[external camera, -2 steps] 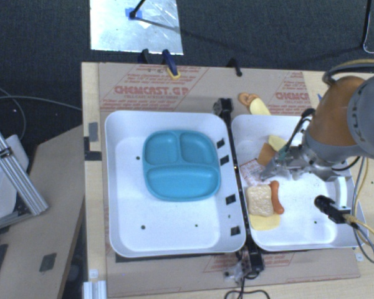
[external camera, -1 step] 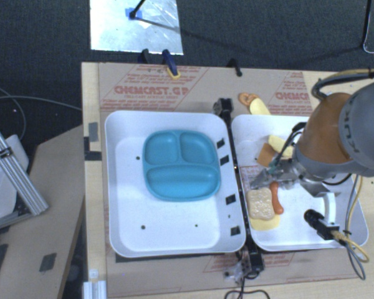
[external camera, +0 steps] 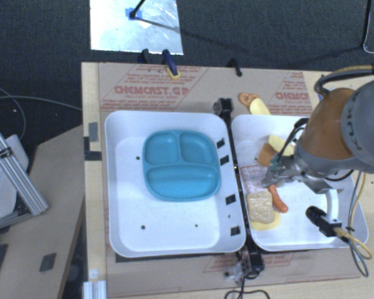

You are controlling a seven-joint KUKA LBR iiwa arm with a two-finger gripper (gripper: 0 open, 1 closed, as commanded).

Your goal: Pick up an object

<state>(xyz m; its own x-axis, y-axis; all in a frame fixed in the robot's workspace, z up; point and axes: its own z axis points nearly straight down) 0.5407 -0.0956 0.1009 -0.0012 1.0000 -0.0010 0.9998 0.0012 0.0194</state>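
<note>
Reaching down into the right bin [external camera: 299, 238], the pincer [external camera: 273, 174] hangs just above a sausage [external camera: 278, 199], seemingly lining up a grab. Whether it is apart or together, I cannot tell. A blue tray [external camera: 179, 166] sits well to its left.

A single fixed camera is mounted above the bench [external camera: 193, 83] and looks down at a slant. Both white bins fall inside the frame: the left bin [external camera: 124, 229] occupies the centre, the right bin [external camera: 299, 232] the centre right. The bench's far edge lies toward the top of the frame, with dark floor [external camera: 37, 36] beyond. The arm [external camera: 346, 129] enters from the right edge. The vantage is moderately close.
</note>
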